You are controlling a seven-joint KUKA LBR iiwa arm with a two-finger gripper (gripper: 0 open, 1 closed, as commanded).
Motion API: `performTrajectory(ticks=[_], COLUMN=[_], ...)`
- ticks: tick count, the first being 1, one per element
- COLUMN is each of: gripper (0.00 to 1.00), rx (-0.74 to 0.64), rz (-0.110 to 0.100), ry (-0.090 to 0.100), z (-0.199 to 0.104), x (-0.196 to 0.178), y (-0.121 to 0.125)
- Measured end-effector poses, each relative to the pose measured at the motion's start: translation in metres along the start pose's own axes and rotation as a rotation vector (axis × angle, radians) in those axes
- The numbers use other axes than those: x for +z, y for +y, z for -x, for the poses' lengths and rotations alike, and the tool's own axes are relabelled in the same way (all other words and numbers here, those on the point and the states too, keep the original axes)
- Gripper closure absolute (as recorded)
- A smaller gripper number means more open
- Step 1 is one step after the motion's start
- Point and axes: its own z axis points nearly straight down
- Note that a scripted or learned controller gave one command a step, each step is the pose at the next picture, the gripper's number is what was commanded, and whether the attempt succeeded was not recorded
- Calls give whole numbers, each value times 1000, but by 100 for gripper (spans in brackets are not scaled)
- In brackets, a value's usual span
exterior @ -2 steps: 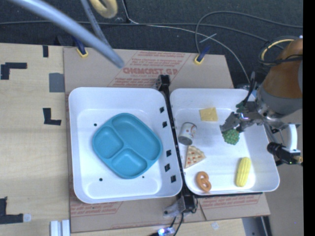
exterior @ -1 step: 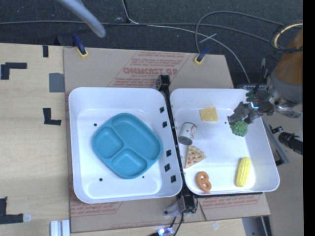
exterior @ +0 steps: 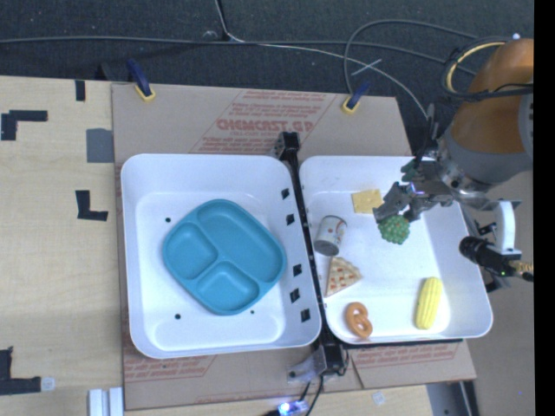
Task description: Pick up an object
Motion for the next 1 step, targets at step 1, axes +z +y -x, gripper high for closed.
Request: performTrajectory(ticks=[1], gripper=[100], rx=[-1], rz=[0], ry=[1], z=[-44], x=[1], y=[12])
